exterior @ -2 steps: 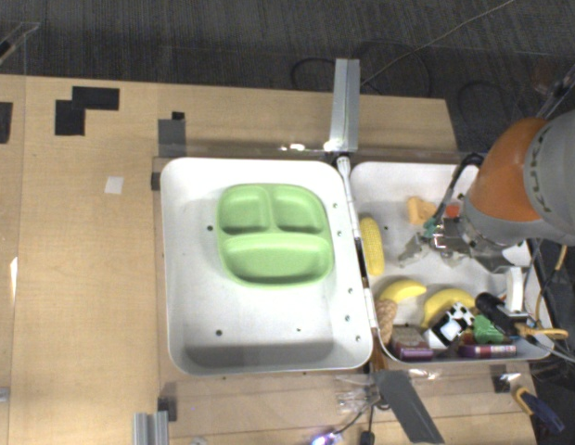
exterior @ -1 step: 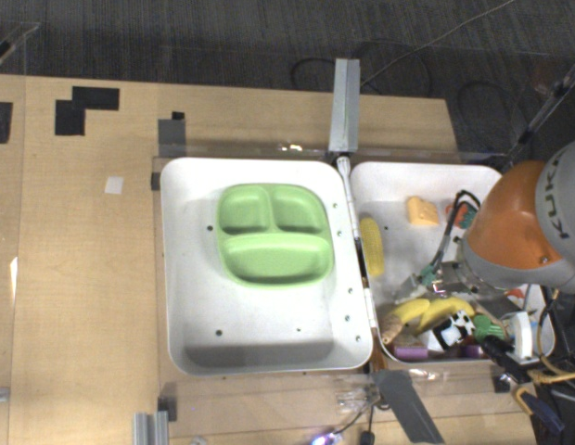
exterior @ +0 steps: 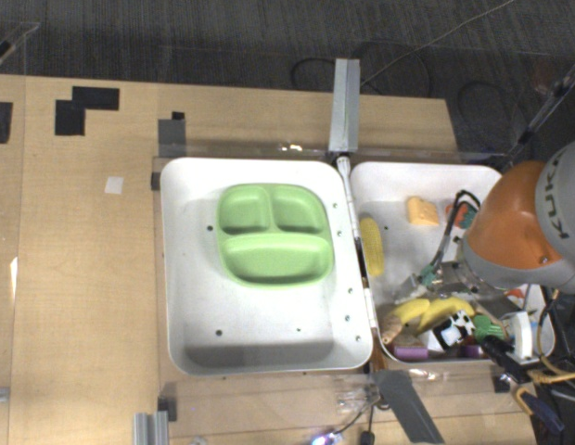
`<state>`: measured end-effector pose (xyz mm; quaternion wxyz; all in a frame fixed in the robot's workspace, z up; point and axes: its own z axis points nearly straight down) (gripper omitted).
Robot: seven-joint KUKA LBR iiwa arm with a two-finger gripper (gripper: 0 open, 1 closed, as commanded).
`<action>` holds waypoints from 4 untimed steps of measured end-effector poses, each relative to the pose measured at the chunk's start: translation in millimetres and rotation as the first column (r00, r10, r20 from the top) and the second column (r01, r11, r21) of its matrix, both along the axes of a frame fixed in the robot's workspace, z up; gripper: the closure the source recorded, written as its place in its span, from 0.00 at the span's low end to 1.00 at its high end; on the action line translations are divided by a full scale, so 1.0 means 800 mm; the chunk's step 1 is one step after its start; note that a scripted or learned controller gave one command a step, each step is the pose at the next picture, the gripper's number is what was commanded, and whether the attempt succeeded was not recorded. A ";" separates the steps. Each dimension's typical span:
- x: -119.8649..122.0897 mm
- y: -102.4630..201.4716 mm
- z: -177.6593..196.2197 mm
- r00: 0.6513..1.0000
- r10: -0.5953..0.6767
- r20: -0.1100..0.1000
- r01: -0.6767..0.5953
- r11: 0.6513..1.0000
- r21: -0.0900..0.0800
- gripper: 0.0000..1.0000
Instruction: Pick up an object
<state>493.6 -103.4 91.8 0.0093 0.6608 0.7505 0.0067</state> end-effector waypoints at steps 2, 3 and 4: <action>-0.006 0.029 0.117 0.991 0.130 -0.016 -0.130 0.992 0.001 0.00; 0.119 -0.001 0.006 0.980 0.198 -0.018 -0.198 0.980 0.001 0.00; 0.221 0.014 -0.005 0.991 0.136 -0.019 -0.136 0.991 0.001 0.00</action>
